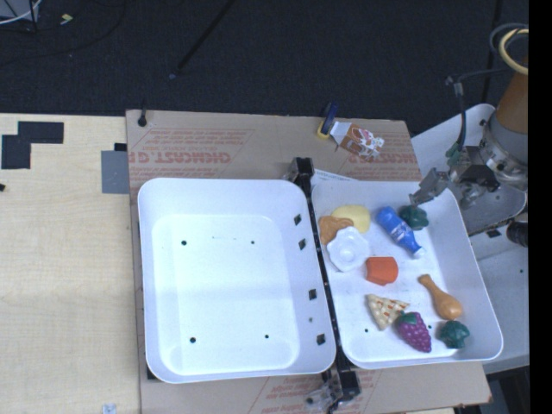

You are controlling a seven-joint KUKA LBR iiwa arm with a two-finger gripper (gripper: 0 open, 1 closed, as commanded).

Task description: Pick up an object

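The right bin [479, 279] holds several toy foods: a yellow piece [354, 216], a brown pastry [333, 228], a white piece [348, 251], a blue bottle [400, 230], a dark green piece [416, 217], an orange-red block [382, 270], a drumstick [441, 297], a waffle wedge [385, 308], purple grapes [413, 331] and a green floret [454, 334]. My gripper [450, 190] hovers over the bin's far right corner, just right of the dark green piece. It is open with nothing between its fingers.
The left bin [164, 231] lies beside the right one, with a black hinge strip [316, 266] between them. A small printed packet [359, 141] and a blue-yellow item [328, 121] lie on the cardboard behind the bins.
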